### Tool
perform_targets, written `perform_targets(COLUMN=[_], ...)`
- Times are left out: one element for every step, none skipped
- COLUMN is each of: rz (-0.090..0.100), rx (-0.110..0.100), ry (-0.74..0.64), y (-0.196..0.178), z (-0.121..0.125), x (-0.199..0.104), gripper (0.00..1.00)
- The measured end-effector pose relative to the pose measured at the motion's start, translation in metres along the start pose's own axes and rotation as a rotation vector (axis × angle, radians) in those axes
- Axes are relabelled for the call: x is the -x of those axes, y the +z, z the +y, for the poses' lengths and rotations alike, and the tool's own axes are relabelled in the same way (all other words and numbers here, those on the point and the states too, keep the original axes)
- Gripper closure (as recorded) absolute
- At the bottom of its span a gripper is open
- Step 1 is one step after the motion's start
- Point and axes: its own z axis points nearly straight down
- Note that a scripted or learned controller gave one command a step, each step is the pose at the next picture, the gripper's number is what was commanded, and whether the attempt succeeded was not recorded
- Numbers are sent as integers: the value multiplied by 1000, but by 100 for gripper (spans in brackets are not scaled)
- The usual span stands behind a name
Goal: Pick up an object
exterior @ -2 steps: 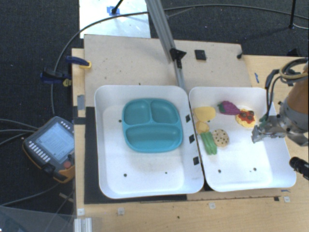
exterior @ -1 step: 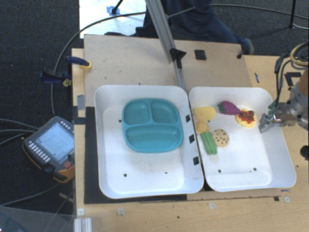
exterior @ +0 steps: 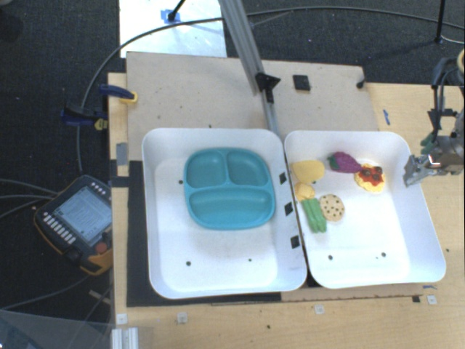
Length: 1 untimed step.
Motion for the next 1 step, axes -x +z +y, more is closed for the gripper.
perform_targets(rz=[4], rx=[-6], ry=[-4], y=[6], z=[-7], x=[-59], gripper=[100])
